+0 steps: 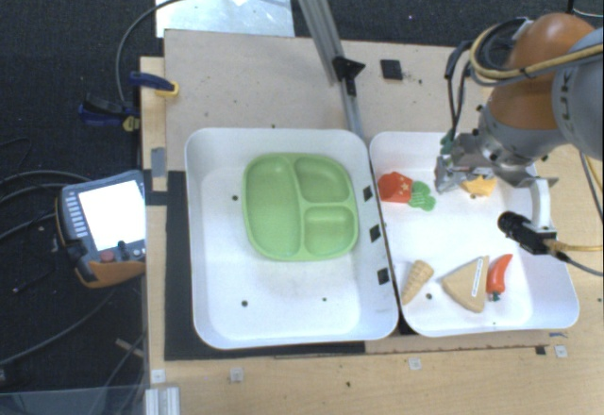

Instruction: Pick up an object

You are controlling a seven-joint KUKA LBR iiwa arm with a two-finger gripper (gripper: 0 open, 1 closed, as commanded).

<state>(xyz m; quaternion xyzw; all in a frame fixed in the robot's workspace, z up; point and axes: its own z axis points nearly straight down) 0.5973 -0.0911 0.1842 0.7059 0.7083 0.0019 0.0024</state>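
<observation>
Hovering low over the upper part of the right bin [566, 314], fingers [451, 179] too hidden under the wrist to tell how far apart. Just beside them, a yellow piece [480, 186]; slightly left, a red strawberry toy [396, 187] touching a green bit [422, 199]. Nearer the front, a cone [416, 280], wedge [467, 285], red pepper [499, 273]. In the left bin [212, 309], a green divided plate [300, 206].

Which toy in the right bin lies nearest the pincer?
The yellow toy, right beside the pincer at the bin's upper edge. The cone, wedge and red pepper lie toward the bin's near edge.
</observation>
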